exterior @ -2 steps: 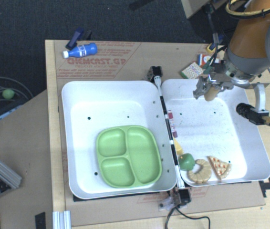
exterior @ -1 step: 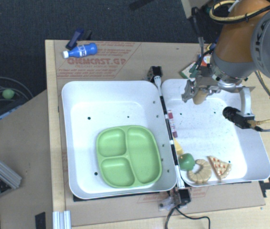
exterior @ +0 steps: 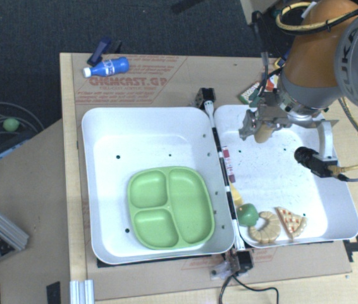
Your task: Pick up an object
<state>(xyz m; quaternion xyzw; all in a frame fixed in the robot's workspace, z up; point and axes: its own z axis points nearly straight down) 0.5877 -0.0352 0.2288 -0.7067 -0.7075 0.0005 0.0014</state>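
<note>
Tool (exterior: 259, 126) over far end of right bin (exterior: 331, 230), small tan object (exterior: 264, 133) at its tips; grip state unclear, can't tell. Toy food well nearer camera than tool: green ball (exterior: 247, 215), croissant (exterior: 265, 227), pizza slice (exterior: 290, 221). Green plate (exterior: 169, 206) in left bin (exterior: 103, 151).

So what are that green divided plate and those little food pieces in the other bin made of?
The green divided plate looks like moulded plastic: one even colour, soft sheen, rounded compartments. The pizza slice, croissant and green ball seem to be plastic or rubber toy food, judging by their smooth, flat-coloured surfaces, though the view leaves that open.
</note>
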